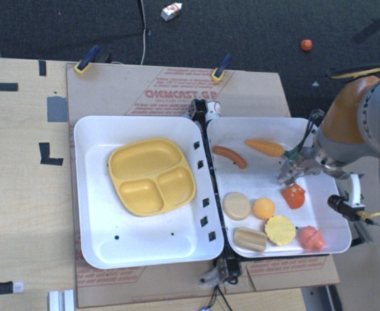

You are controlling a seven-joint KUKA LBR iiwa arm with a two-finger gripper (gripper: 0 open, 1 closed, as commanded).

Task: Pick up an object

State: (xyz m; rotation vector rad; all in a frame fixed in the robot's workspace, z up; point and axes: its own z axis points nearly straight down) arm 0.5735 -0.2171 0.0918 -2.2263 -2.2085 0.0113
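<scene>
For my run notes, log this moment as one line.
hand over right bin | just above red pepper | nothing visibly held | yellow tray in left bin

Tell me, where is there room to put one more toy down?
The left bin has bare white floor in front of the yellow plate, along its near wall. In the right bin, a small patch lies between the sausage and the round cookie. Its near right corner is crowded: orange ball, yellow slice, tomato, gripper.
</scene>
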